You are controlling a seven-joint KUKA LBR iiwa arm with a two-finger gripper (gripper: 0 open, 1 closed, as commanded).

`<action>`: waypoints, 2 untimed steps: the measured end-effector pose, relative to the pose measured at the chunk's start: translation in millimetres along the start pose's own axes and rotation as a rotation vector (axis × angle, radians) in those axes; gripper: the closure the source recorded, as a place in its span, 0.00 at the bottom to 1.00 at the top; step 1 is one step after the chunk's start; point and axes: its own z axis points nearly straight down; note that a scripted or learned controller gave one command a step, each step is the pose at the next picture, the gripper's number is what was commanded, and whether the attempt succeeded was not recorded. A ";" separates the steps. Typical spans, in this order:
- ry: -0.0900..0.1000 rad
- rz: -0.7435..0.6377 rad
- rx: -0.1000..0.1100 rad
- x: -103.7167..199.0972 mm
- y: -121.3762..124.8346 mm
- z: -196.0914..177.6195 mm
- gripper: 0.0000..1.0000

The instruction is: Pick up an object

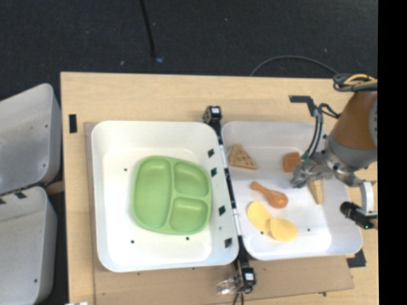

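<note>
The gripper (304, 175) hangs low in the right bin (267, 132), between a small orange piece (291, 162) and a tan wedge (316, 191). To pick well, it should centre over one piece and come straight down before closing, so the piece does not skid. Whether it is open or closed I cannot tell; nothing is visibly held. Further left lie an orange spoon (270, 195), yellow slices (270, 221) and a brown triangle (241, 158). The left bin (105, 138) carries a green tray (170, 194).

Arm (356, 129): orange band, rounded, w/ grey wrist section below. Thin dark cable (316, 129) running down wrist side. Gripper (304, 175): small, grey metal. Black-and-white fitting (357, 210) at lower right.
</note>
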 end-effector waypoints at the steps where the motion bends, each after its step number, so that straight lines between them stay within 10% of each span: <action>1: -0.004 -0.002 -0.005 -3.1 3.8 -64.8 1.00; 2: -0.003 -0.003 -0.003 -4.0 2.9 -109.0 1.00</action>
